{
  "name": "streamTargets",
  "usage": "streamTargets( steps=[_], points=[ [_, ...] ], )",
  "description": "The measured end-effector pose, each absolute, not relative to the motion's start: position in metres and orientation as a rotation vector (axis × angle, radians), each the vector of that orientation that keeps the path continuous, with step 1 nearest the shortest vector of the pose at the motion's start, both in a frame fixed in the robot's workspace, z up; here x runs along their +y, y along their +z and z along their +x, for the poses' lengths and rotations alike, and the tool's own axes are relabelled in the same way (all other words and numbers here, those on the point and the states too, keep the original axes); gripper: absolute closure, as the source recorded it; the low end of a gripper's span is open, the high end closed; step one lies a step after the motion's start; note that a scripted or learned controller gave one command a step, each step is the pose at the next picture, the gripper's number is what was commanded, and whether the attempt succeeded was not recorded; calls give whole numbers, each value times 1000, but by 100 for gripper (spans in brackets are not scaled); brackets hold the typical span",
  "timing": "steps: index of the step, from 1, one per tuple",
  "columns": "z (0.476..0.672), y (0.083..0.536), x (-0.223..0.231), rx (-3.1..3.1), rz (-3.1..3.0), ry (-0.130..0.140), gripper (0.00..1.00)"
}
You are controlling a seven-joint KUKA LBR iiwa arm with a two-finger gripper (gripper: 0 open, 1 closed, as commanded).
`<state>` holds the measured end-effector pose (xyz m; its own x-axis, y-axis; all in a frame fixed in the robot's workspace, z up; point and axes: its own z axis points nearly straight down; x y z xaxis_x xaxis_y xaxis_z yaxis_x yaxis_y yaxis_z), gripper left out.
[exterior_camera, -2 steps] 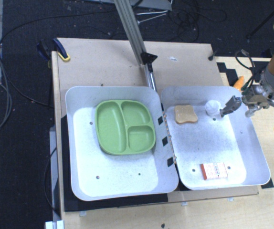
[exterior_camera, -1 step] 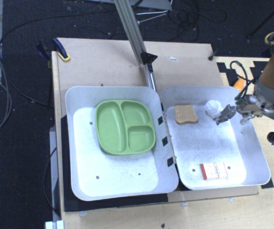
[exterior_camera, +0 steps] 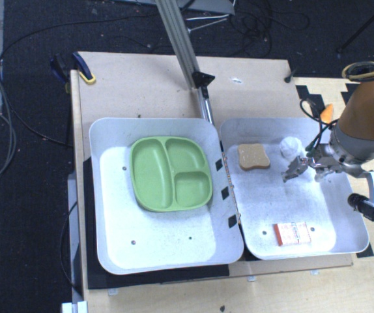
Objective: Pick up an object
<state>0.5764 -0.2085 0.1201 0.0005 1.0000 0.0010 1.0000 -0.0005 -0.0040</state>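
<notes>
Tan bench (exterior_camera: pixel 174 83) on dark cabled floor, two white bins (exterior_camera: pixel 167 253); jaws' state unclear.

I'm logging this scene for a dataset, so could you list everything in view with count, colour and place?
shallow white plastic bins: two, white, side by side on the bench
green divided plastic plate: one, green, in the left bin
tan slice of toy bread: one, tan, upper left of the right bin
small clear crumpled object: one, whitish, upper middle of the right bin
small red and white box: one, lower part of the right bin
blue and yellow clamp: one, bench's far left corner
gripper: one, dark, low over the right bin beside the clear object
</notes>
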Motion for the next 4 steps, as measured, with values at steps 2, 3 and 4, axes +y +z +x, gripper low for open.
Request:
streamTargets(
  steps=[2,3,4],
  points=[
    [578,104,-209,-2226,-2224,-2,100],
    [569,157,-207,-2222,-2225,-2,100],
    [570,212,-217,-2224,-2226,-2,100]
  ],
)
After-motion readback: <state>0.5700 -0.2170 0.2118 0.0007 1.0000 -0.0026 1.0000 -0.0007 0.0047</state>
